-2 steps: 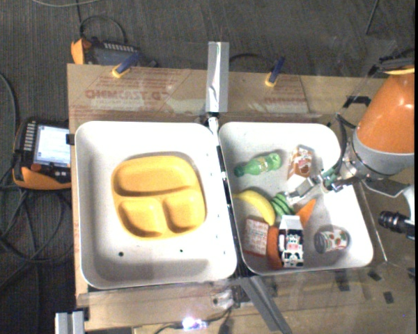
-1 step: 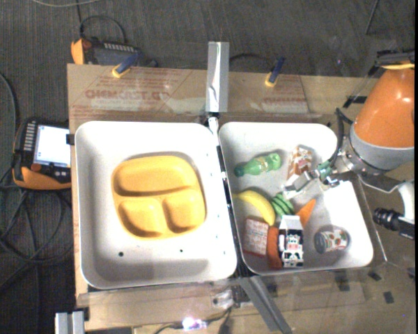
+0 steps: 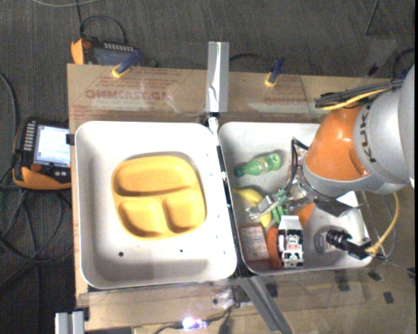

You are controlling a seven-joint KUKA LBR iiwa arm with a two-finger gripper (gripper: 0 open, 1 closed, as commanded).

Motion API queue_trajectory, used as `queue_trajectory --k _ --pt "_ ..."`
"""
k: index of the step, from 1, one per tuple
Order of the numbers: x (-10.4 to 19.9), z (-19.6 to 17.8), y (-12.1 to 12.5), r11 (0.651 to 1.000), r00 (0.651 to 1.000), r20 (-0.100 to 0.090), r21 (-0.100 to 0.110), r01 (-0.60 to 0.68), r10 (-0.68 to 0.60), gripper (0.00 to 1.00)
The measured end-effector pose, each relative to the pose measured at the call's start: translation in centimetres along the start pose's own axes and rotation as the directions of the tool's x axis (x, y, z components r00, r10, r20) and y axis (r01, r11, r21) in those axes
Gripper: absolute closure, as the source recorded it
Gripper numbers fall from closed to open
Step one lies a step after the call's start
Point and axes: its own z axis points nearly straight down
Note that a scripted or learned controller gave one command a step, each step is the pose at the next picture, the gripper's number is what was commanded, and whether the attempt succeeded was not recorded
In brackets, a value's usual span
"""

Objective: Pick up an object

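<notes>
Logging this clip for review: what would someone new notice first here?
The yellow compartment tray lying alone in the left bin stands out most. Next, the grey and orange arm reaching over the right bin, above a clutter including a green bottle.

Even overhead light, soft shadows, perhaps slight blur.

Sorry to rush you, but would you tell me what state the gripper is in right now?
Gripper: down in the right bin among the items; whether it is open, closed or holding anything cannot be told.
</notes>
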Motion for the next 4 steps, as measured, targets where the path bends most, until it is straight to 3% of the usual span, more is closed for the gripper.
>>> queue_trajectory --k 1,2,3,4 --pt "0.0 -1.0 0.3 1.0 1.0 0.002 -0.009 0.0 0.0 1.0" --pt "-3.8 -14.5 2.5 0.991 0.992 -0.001 0.011 -0.13 0.13 1.0" --pt "-3.8 -14.5 2.5 0.991 0.991 0.0 0.012 -0.131 0.131 0.0" --pt "-7.8 -4.1 2.6 0.998 0.998 -0.004 0.012 -0.062 0.062 0.0"
